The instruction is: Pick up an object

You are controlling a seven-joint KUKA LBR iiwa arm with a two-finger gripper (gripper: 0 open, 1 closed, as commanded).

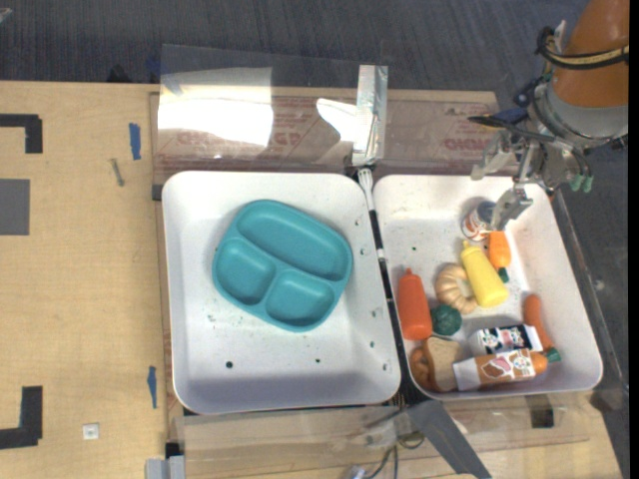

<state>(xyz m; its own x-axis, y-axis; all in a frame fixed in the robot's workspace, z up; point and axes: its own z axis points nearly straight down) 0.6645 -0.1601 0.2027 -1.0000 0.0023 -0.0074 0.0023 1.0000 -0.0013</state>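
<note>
Hanging over the far right corner of the right bin (589, 367), the tool (514, 206) points down from the grey arm with its orange band (599, 48); whether it is spread or pressed together cannot be told, and nothing can be seen pinched in it. Just below the tool lies a small red-and-white object (475, 226), with the yellow bottle (483, 275) nearer still to the camera and a small orange piece (498, 248) touching its right side. Left of the yellow bottle sit a tan pastry (451, 283) and a red-orange bottle (413, 303); a dark green ball (445, 320) lies between them. A sauce bottle (499, 367) lies flat along the bin's near wall. The left bin (190, 367) holds a teal divided plate (283, 263), well apart from the yellow bottle. Both bins rest on the worktop (70, 267).
</note>
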